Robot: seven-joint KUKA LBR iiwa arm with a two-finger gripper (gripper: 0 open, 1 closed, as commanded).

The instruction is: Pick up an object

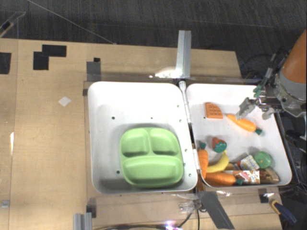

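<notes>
Claw: fingers look spread, pinching nothing.
Carrot: just below-left of the claw, long axis slanting down-right.

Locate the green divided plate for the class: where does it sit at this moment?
The green divided plate lies in the left white bin, toward its front right corner, just across the divider from the right bin's toy food.

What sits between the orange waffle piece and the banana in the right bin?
In the camera view, a small red and teal toy lies between the waffle piece and the banana, with bare white bin floor above it.
</notes>
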